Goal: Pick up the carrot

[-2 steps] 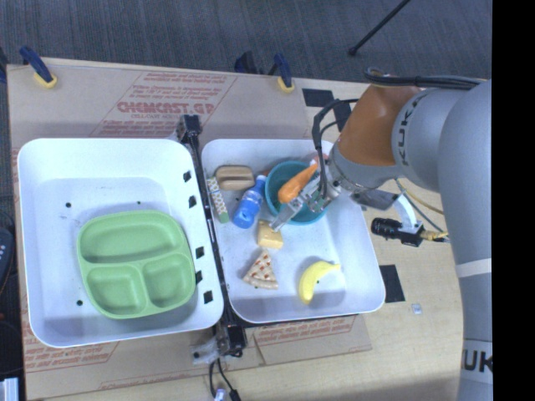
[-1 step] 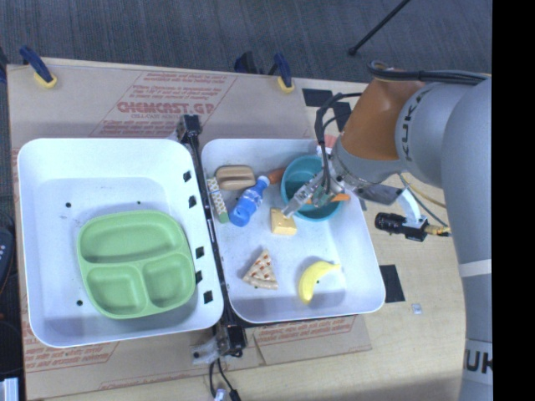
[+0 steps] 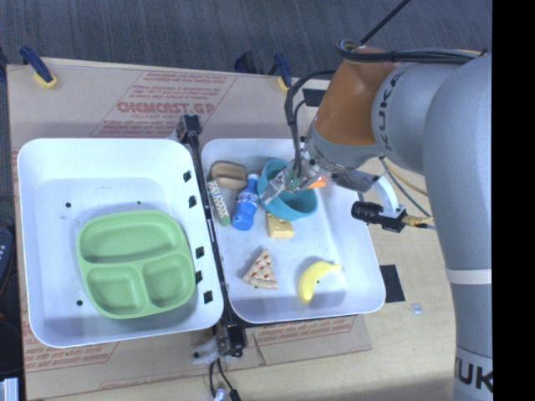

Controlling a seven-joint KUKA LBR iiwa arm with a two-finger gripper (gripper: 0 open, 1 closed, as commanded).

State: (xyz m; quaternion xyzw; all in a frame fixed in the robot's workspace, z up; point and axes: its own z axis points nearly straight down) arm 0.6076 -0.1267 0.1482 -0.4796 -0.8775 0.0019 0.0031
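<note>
The grey arm (image 3: 435,140), smooth and rounded with a glossy orange band (image 3: 355,98) above the wrist, reaches in from the right and bends down over the far part of the right bin (image 3: 359,257); its gripper (image 3: 292,182) hangs at the rim of a teal bowl (image 3: 288,200), and whether it is open or closed cannot be told. A small patch of bright orange, which looks like the carrot (image 3: 311,184), shows just right of the gripper at the bowl's far right rim; whether the gripper grips it cannot be made out.

The two bins are shallow, white, smooth plastic with rounded corners, set side by side on a brown cardboard sheet (image 3: 167,98) printed with red lettering, which lies on the desk (image 3: 418,341). In the right bin, left of the bowl, a blue bottle (image 3: 245,207) with a white cap lies tilted; beside it at the far left sits a tan, rounded bread-like piece (image 3: 227,172), and a thin speckled stick (image 3: 219,200) lies along the bin's left wall. A pale yellow wedge of cheese (image 3: 280,226) touches the bowl's near edge; nearer still lie a triangular pizza slice (image 3: 262,270) and, to its right, a curved yellow banana (image 3: 316,278).

The left bin (image 3: 50,182) holds a matte green tray (image 3: 136,261) with rounded corners and three compartments.
</note>
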